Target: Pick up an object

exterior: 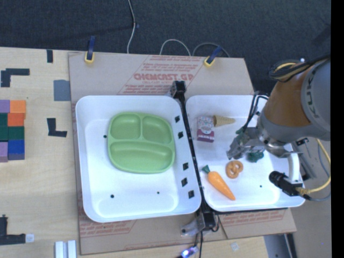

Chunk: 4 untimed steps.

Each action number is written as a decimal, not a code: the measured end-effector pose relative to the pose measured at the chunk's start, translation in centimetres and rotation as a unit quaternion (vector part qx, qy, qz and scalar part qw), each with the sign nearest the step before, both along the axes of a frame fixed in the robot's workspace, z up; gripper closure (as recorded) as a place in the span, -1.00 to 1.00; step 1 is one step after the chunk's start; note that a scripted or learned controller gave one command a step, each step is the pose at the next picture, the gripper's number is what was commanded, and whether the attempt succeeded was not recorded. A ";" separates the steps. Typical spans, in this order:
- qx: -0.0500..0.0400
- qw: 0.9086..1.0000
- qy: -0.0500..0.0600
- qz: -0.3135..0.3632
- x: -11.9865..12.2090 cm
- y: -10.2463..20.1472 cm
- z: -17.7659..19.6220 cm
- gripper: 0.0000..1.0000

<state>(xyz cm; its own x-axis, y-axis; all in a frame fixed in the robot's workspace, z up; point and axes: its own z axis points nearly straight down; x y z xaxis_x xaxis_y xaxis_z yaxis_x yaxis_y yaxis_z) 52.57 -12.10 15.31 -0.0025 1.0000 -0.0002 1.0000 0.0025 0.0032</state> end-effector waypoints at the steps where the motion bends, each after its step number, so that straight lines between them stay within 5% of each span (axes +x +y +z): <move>1: -0.001 1.000 0.000 -0.001 -0.7 -0.7 5.3 1.00; 2: -0.001 1.000 -0.001 0.000 -0.6 -0.7 9.9 1.00; 4: 0.000 1.000 0.002 0.002 2.7 9.4 8.7 1.00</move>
